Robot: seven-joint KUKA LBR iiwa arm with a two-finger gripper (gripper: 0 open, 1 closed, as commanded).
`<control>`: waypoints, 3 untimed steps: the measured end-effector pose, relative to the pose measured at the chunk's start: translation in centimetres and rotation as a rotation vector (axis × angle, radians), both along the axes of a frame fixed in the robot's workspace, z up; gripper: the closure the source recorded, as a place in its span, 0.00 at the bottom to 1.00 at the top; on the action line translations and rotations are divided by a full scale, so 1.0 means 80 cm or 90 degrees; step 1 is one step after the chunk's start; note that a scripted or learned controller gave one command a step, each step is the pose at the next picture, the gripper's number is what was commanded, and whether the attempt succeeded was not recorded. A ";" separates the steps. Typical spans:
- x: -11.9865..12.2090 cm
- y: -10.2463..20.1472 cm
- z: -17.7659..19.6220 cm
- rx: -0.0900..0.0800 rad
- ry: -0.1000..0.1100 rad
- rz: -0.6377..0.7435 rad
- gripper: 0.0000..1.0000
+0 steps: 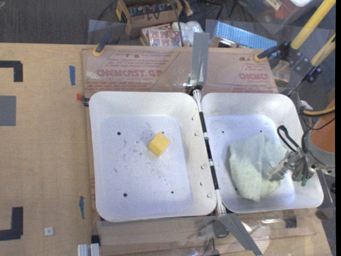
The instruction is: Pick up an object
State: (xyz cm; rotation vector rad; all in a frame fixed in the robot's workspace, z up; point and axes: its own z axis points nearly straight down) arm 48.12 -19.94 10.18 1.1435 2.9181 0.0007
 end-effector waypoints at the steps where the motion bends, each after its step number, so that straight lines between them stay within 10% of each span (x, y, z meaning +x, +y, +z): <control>1: 0.004 0.114 -0.012 0.001 -0.007 -0.137 1.00; 2: 0.005 0.093 -0.013 0.004 -0.008 -0.258 1.00; 3: 0.004 0.014 -0.013 -0.004 -0.008 0.062 1.00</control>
